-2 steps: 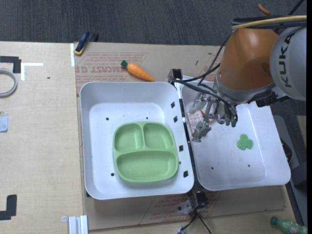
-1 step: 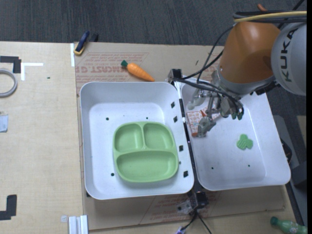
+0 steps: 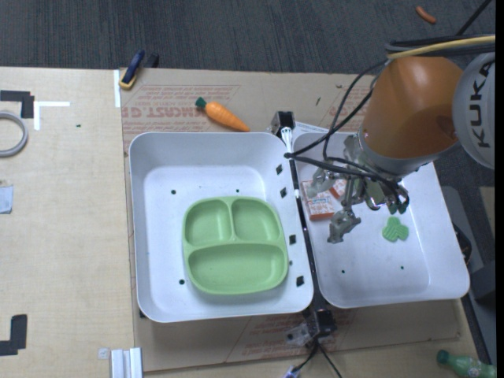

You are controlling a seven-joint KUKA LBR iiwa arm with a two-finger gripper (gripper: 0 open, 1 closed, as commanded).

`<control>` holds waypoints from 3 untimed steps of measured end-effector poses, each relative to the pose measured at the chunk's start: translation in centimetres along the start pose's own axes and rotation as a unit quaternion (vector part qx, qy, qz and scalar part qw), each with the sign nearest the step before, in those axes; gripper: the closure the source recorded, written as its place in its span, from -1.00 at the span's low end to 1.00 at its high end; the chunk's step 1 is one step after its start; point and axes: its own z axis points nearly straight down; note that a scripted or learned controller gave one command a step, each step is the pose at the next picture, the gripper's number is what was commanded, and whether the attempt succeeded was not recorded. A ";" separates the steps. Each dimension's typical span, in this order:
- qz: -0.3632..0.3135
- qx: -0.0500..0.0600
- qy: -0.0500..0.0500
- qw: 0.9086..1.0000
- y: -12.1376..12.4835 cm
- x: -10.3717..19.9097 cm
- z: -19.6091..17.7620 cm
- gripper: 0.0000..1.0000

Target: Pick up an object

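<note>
My own orange band hides the back of the right bin, my cables cover part of the red-and-white packet, and a green bottle is cut off at the bottom edge.

1 camera hangs fixed above the desk, looking down at a slant from a moderate height. It takes in both white bins side by side, the cardboard under them and a strip of dark floor beyond. The arm enters from the right edge.
</note>
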 end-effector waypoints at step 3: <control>-0.327 0.000 -0.001 0.945 -9.4 -3.0 9.1 -1.00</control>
